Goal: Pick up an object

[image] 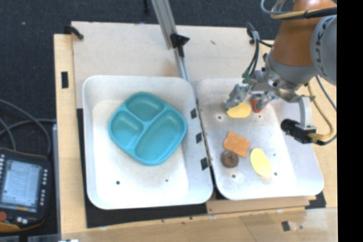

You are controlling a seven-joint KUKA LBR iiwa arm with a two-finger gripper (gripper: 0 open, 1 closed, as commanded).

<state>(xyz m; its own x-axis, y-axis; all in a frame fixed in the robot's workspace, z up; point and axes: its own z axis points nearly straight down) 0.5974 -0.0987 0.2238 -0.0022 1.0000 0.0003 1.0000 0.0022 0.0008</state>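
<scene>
My gripper point(245, 105) hangs over the far left part of the right bin point(300, 178), with its fingers spread apart. A small yellow piece point(239, 111) lies on the bin floor right at the fingertips, slightly toward the near side; I cannot tell whether they touch it. Nearer the front of the same bin lie an orange block point(236, 143), a small brown round piece point(229, 159) and a yellow oval piece point(260, 162). Nothing is lifted off the floor.
The left bin point(99, 178) holds a teal divided plate point(148, 127). A slanted metal rail point(164, 14) runs down to the gap between the bins. Black cable fittings point(299, 131) hang beside the arm over the right bin's right side.
</scene>
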